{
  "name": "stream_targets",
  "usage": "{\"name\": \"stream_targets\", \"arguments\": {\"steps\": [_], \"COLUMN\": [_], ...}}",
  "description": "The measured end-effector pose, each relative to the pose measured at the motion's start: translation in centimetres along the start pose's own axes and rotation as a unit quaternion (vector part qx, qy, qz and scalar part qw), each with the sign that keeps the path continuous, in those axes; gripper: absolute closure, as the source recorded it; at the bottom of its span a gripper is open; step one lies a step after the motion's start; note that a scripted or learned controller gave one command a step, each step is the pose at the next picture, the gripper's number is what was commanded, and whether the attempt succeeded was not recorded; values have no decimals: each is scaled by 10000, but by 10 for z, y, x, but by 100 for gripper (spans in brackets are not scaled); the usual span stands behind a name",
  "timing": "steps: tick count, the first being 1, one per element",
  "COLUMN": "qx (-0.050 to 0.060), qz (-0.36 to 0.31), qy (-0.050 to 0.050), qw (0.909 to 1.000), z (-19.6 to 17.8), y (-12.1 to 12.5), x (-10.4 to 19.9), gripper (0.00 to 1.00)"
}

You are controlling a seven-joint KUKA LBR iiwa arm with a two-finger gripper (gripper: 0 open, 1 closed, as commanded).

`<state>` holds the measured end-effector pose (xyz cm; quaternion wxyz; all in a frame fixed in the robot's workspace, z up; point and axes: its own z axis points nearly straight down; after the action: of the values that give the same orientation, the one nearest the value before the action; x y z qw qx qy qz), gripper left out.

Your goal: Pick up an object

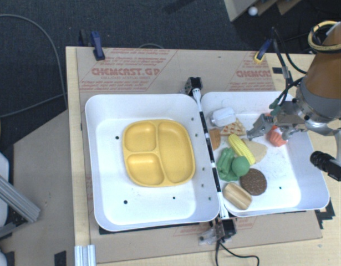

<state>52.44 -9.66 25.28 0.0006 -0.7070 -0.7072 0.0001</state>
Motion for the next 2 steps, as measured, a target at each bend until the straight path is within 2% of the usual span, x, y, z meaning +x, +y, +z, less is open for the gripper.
{"name": "stream_targets", "arguments": {"steps": [1, 2], "qx": [-36, -62], "qz": [4, 10], "qy": [-11, -17], "qw": [10000, 10000], "z": [159, 148], "y": [24, 25], "x": [-27, -27], "gripper": [0, 100]}}
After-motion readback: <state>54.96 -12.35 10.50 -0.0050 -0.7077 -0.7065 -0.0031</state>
